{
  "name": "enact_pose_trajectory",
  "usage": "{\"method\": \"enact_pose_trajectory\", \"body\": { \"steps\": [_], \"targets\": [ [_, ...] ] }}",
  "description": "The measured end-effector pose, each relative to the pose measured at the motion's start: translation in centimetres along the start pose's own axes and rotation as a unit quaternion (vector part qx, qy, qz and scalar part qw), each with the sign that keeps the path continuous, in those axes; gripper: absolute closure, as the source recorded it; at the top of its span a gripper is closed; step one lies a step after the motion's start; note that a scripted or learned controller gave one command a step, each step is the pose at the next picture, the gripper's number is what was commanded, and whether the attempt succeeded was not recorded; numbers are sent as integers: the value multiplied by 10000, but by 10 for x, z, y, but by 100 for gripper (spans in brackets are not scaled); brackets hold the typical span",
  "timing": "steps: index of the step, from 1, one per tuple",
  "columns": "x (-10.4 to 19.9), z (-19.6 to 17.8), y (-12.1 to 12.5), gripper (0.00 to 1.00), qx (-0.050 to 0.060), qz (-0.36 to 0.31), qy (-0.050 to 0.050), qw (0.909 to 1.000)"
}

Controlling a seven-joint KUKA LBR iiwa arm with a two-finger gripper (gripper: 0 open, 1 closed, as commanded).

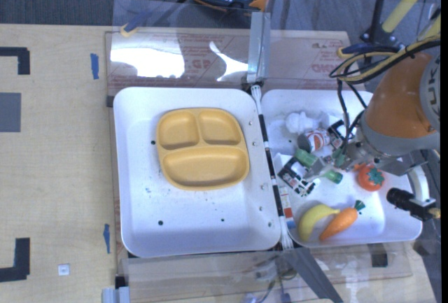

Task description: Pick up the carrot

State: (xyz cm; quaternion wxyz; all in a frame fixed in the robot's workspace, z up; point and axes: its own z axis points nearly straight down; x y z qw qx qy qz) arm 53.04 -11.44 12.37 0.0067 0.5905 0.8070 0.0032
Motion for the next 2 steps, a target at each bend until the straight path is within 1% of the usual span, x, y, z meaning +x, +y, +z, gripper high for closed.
{"method": "enact_pose_trajectory", "body": {
  "steps": [1, 2],
  "targets": [
    [-7, 17, 21, 0, -91, 775, 1, 9970],
    [10, 14, -25, 0, -230, -1967, -179, 9800]
  ]
}}
